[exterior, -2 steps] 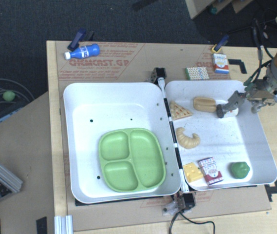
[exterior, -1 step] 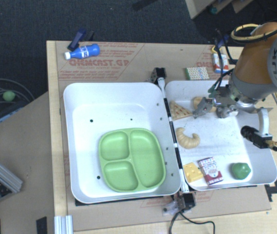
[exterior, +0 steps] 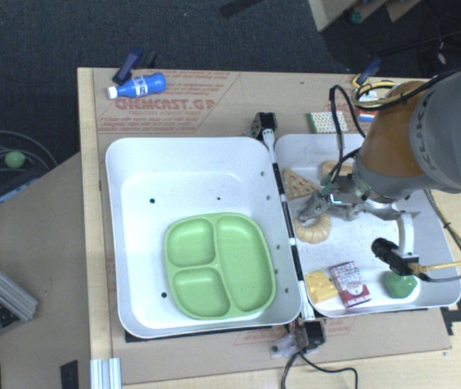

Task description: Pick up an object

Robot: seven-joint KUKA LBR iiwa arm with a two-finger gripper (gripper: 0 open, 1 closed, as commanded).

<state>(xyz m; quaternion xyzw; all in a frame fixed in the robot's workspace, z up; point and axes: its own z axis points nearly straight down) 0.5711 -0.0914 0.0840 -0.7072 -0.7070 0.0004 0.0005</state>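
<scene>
The right bin (exterior: 352,245) holds several small things. A tan ring-shaped bagel (exterior: 313,232) lies near its left wall, with a brown cracker (exterior: 297,184) just behind it. A yellow block (exterior: 321,286) and a red packet (exterior: 350,284) sit at the front, and a green fruit (exterior: 400,285) lies at the front right. My gripper (exterior: 318,209) reaches in from the right and hangs low just above the bagel's back edge. The arm's grey and orange wrist (exterior: 396,148) covers the bin's back right part.
The left bin (exterior: 181,173) holds a green divided plate (exterior: 218,264). A blue and white bottle (exterior: 137,86) lies on the bench behind that bin. A black divider rail (exterior: 283,209) runs between the bins. Cables (exterior: 437,262) trail over the right bin's right side.
</scene>
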